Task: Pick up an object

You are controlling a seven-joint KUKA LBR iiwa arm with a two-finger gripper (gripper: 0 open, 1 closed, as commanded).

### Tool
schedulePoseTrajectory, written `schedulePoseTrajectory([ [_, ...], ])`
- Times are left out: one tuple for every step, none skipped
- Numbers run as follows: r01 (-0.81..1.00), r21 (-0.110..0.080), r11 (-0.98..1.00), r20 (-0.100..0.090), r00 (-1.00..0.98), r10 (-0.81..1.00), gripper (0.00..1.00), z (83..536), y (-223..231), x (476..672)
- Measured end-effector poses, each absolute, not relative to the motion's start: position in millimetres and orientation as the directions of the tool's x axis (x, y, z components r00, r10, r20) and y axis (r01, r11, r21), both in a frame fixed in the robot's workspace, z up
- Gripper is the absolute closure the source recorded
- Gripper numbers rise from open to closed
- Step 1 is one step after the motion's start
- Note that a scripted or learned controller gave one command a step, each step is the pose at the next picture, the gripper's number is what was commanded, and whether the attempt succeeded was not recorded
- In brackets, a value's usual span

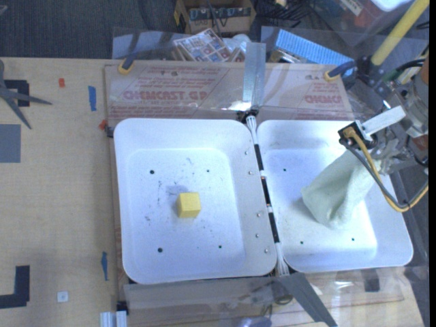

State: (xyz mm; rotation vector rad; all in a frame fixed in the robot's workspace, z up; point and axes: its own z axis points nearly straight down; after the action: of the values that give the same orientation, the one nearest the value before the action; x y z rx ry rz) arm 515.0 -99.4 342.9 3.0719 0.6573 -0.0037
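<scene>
A pale green cloth (337, 193) is in the right bin (300, 148). Its upper corner is drawn up to a point at my gripper (373, 161), which is shut on that corner at the bin's right side. The cloth's lower end still trails onto the bin floor. A small yellow cube (189, 204) lies alone near the middle of the left bin (136, 148), far from the gripper.
A raised divider (262, 182) runs between the two bins. Yellow and black cables (385, 189) loop below the wrist over the right bin's edge. Clear plastic sheeting and clutter lie beyond the bins' far rims.
</scene>
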Motion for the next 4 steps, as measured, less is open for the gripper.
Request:
schedulePoseTrajectory([
  [0.244,-0.003,-0.970,-0.005,0.970,0.244,1.00,251,-105,479.6],
  [0.261,0.002,-0.965,0.014,0.965,0.261,1.00,93,-126,483.5],
  [0.258,0.002,-0.966,0.016,0.966,0.258,1.00,104,-126,484.2],
  [0.363,-0.001,-0.932,0.019,0.931,0.363,1.00,94,-214,486.8],
])
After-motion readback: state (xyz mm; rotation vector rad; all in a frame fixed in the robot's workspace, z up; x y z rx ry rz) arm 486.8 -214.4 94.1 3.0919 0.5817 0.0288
